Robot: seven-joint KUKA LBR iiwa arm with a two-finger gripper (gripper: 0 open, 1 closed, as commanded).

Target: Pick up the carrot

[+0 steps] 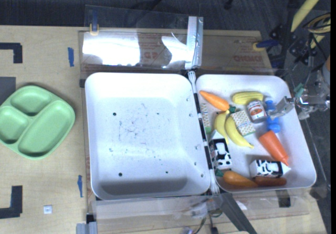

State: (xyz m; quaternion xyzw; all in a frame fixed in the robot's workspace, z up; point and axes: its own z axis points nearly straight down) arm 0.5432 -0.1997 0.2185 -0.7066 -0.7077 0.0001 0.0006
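Note:
The right white bin holds three orange carrot-like pieces. A slim one with a pointed end lies near the bin's upper left, beside the divider. A thicker cone-shaped one rests at the right, below a blue item. A third, darker orange piece sits along the front wall.
Two bananas, a small can, two black-and-white toys and a brown piece crowd the right bin. The left bin adjoins it. A green divided plate lies far left. Cables and metal hardware stand past the right wall.

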